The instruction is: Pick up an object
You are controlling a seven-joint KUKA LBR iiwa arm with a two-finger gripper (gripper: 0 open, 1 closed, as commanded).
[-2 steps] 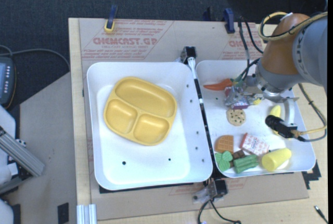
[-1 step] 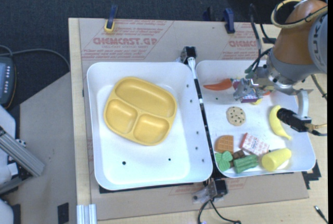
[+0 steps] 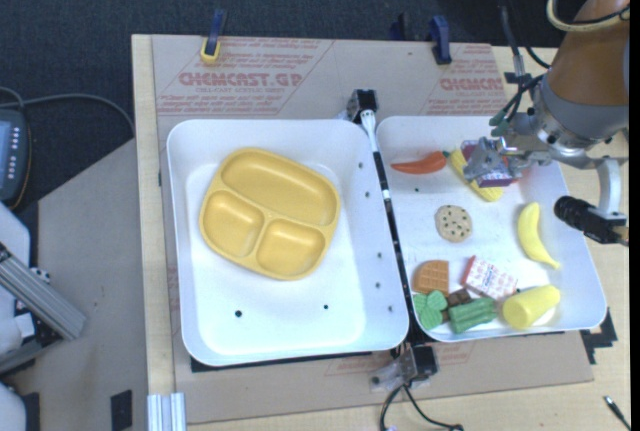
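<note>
The arm reaches in from the right, and its gripper is low over the back of the right bin. Directly under it lies a small yellow and purple object, partly hidden by the gripper. Just to the left lies an orange carrot. Further forward in this bin are a round cookie and a banana. Near the front edge are a pink and white packet, an orange slice of toast, green pieces and a yellow lemon-like piece.
The left bin holds a yellow divided plate. A black divider strip runs between the bins. Blue and yellow clamps sit on the board's back edge. The arm's grey and orange body overhangs the right bin's back right corner.
</note>
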